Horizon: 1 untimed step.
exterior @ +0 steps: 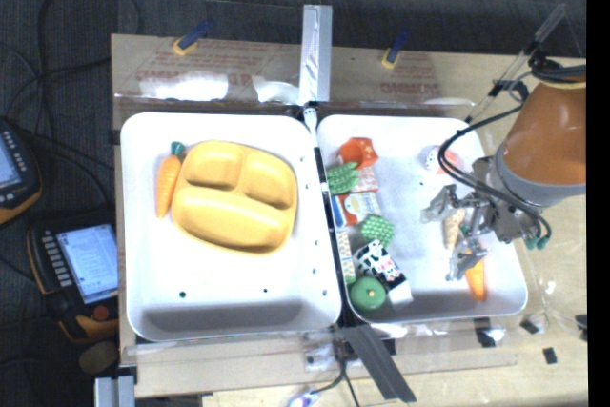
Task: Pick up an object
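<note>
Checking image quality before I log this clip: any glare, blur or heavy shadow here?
Camera view: even, soft lighting with faint shadows; the shallow white left bin and shallow white right bin look bright but keep detail; the metal claw and small items beneath it look slightly soft; the yellow divided plastic tray is crisp.

No legible text found. Reddish printing on the clear plastic sheet [286,76] behind the bins and the handheld screen [88,253] display are too blurred to read.
</note>
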Tool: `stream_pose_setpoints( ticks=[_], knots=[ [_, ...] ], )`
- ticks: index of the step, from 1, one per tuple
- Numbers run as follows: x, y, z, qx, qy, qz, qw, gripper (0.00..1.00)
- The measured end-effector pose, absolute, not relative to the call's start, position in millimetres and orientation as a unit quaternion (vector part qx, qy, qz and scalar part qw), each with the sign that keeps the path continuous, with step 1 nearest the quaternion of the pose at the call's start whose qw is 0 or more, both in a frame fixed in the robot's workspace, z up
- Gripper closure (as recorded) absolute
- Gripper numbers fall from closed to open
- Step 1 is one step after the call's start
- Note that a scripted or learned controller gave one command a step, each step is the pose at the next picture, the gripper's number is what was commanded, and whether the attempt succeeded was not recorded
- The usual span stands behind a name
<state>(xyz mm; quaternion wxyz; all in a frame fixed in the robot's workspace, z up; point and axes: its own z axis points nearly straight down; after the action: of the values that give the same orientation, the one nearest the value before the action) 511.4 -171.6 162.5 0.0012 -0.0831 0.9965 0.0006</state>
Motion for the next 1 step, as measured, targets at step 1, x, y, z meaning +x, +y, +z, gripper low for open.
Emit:
stream_pose_setpoints(
  ticks=[1],
  knots=[
    [497.9,-222.0,90.2,-0.071,0.997,-0.0009,0.006,0.0]
  ],
)
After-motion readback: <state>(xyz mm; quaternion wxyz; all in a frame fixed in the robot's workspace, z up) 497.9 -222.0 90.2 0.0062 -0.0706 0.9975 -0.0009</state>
